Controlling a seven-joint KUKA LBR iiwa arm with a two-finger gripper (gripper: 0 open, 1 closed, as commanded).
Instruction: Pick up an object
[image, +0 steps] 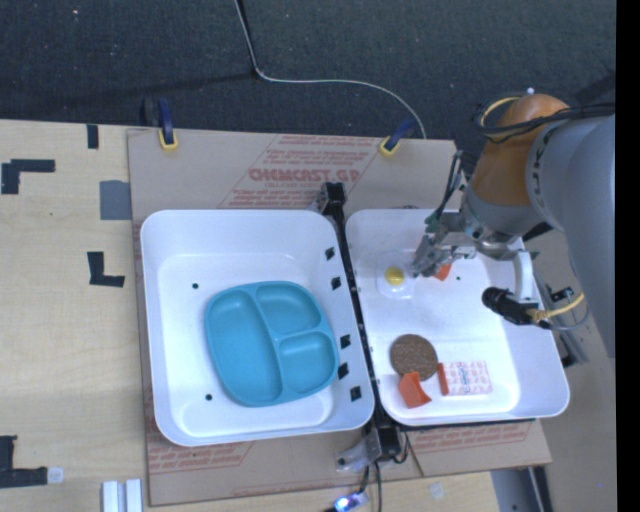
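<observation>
Arm (545, 170) comes in from the right, grey body with the orange band up top, wrist angled down over the upper part of the right bin (520, 370). End effector (436, 262) sits low over the bin floor near the bin's top-centre; can't tell from this angle whether it's spread or pressed together, and nothing is visibly pinched in it. A small orange-red bit shows right at its tip, can't tell if that's a part of the tool or a loose item. Closest candidate object: a small yellow piece (395, 277) on the bin floor, just beside the end effector on its left, apart from it as far as I can see. Lower in the same bin: a round brown disc (413, 354), an orange-red block (414, 389) touching the disc's lower edge, and a flat white card with red print (465, 379) just right of both. Left bin (165, 250) holds a blue divided tray (270, 342), three compartments, lying flat and slightly rotated. Both bins sit side by side on a cardboard sheet (290, 175) on the tabletop (60, 330), with a yellow clamp (166, 135) and a blue-yellow clamp (397, 136) at the sheet's back edge. White cable (330, 82) runs across the dark floor behind.
</observation>
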